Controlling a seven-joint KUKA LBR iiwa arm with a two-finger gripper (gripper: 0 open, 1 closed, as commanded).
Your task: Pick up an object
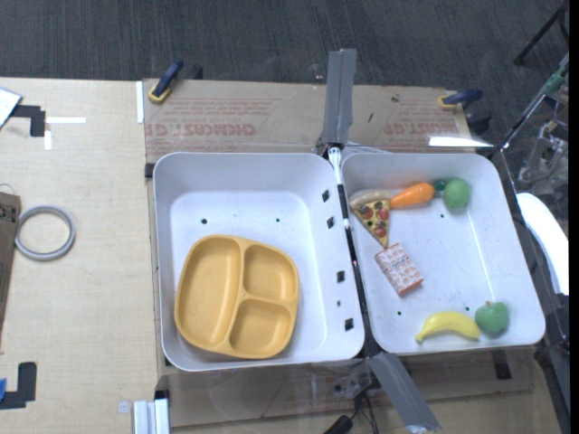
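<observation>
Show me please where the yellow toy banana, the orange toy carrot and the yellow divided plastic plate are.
yellow toy banana point(447, 326): camera view, middle of its curved body.
orange toy carrot point(412, 195): camera view, middle of its orange body.
yellow divided plastic plate point(192, 289): camera view, floor of its large left compartment.

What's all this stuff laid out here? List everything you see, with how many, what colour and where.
Bins: two, white, side by side on the bench.
Divided plate: one, yellow, three compartments, in the left bin.
Pizza slice: one, toy, top left of the right bin.
Carrot: one, orange, beside the pizza slice, along the far wall.
Green ball-like fruit: one, at the carrot's leafy end.
Small box: one, pink and white, middle of the right bin.
Banana: one, yellow, near wall of the right bin.
Apple: one, green, touching the banana's right end.
Tape roll: one, grey, on the bench at left.
Clamps: two, blue and yellow, on the cardboard's far corners.
</observation>
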